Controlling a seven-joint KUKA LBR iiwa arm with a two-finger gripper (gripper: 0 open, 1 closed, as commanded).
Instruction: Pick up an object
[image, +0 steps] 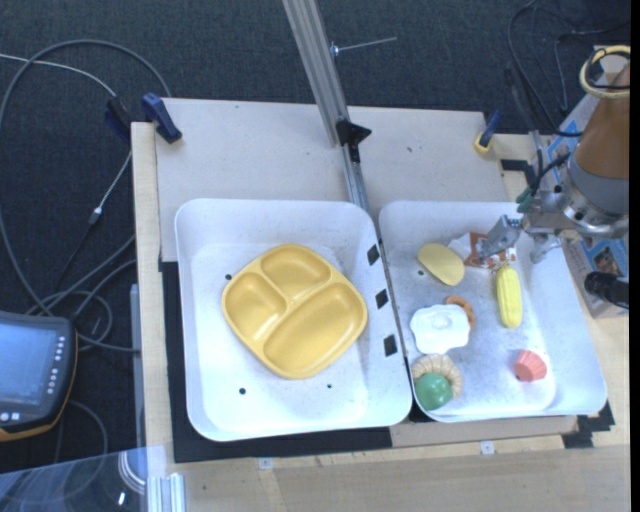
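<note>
Right bin (590, 345) is pretty crowded, gripper (497, 243) at its top edge
Can't tell its state; corn (509, 296) and yellow piece (441, 264) sit just beside it.

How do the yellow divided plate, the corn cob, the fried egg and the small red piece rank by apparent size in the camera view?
Largest to smallest:
1. yellow divided plate, by far
2. fried egg
3. corn cob, narrower than the egg, though about as long, so these two are close
4. small red piece
</note>
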